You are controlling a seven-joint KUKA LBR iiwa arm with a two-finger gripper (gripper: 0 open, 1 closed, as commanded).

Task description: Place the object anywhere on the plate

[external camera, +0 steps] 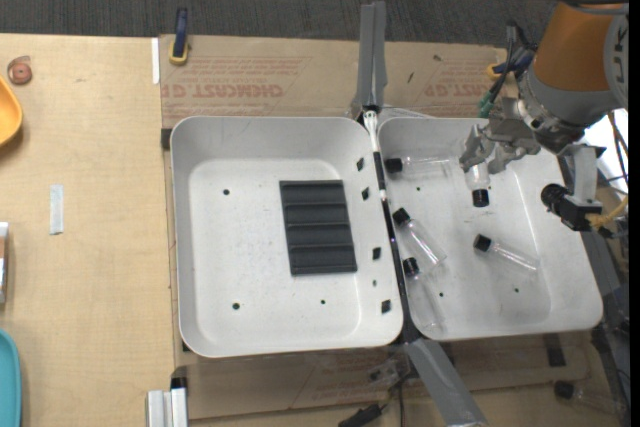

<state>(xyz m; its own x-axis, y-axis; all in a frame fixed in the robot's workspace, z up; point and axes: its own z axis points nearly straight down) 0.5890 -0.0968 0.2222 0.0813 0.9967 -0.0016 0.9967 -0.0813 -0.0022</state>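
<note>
From the overhead camera I see the arm [585, 25] reaching in from the right, its orange band above the wrist, with the gripper [480, 177] hanging over the upper middle of the right bin [570, 310]. A clear vial with a black cap [480, 192] stands upright between the gripper's fingertips, cap downward, so I read the gripper as pinching that vial; whether the cap touches the bin floor I cannot tell. More clear vials lie flat in the same bin: one [415, 163] near the upper left corner with its black cap to the left, one [415, 233] slanting along the left wall, a small one [409, 267] just below it by the wall, and one [503, 252] lying toward the right of centre, below the gripper. In the left bin [200, 315] a dark ribbed plate [317, 227] sits flat near the middle, well apart from the held vial, with the wall between the two bins lying between them. Both bins rest on brown cardboard [260, 80] at the bench's far side.
</note>
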